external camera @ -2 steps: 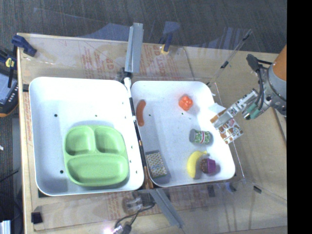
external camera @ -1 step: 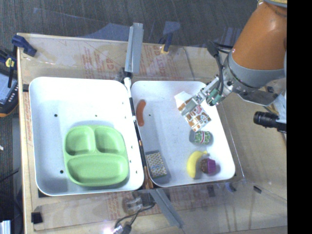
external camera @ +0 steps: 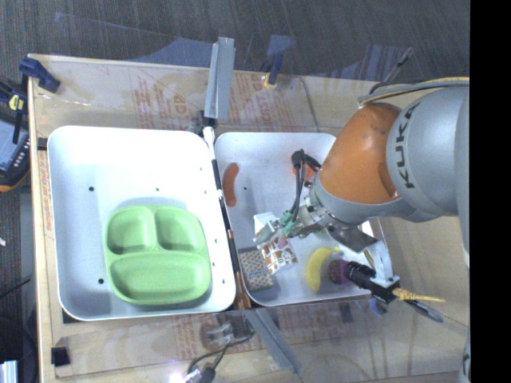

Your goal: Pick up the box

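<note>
Cardboard, pale with reddish print, is what the box [external camera: 275, 250] appears to be made of, and it lies in the right-hand bin [external camera: 263, 146], near the bin's front left corner, tilted a little and resting on the floor of the bin. Just in front of it, touching or nearly so, is a dark checked packet [external camera: 255, 269]; to its right are a yellow fruit-like piece [external camera: 318, 266] and a small purple thing [external camera: 339, 272], and farther back along the left wall lies an orange sausage shape [external camera: 230, 183]. The left-hand bin [external camera: 72, 166] holds a green divided tray [external camera: 158, 254]. The grey and orange arm [external camera: 375, 166] reaches over the right-hand bin, and the gripper [external camera: 286, 225] sits low over the back edge of the box, very close to it or on it. Whether its jaws are spread or closed, and whether they have any hold on the box, I cannot tell, for the wrist and cabling crowd that spot. My judgement is that the approach is done and the tool is at the box, while the grasp is unproven and the lift clear of the bin is yet to come
</note>
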You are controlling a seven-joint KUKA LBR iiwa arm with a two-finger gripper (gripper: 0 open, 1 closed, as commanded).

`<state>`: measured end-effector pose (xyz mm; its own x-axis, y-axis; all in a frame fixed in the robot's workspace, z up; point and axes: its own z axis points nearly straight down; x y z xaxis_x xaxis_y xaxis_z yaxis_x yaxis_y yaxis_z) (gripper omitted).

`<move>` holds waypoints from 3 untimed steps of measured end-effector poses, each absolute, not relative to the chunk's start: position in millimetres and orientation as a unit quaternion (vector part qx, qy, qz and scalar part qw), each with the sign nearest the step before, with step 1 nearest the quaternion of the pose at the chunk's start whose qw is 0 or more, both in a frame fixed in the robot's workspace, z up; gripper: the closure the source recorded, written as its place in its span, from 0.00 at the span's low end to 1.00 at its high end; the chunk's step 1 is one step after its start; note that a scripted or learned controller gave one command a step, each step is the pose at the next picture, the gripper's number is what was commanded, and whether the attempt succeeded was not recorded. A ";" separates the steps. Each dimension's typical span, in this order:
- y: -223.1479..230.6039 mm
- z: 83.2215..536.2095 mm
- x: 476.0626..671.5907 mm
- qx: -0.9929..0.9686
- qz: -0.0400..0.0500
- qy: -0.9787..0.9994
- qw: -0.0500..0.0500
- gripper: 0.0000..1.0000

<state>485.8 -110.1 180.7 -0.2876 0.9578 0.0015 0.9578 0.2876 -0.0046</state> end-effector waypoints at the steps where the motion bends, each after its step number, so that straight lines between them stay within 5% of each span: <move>1: -110.5 180.9 485.8 -0.597 0.001 -0.802 0.002 0.00; 2: -125.7 92.6 553.9 -0.683 0.000 -0.730 0.000 0.00; 3: -121.6 92.0 623.8 -0.662 0.000 -0.750 0.001 0.00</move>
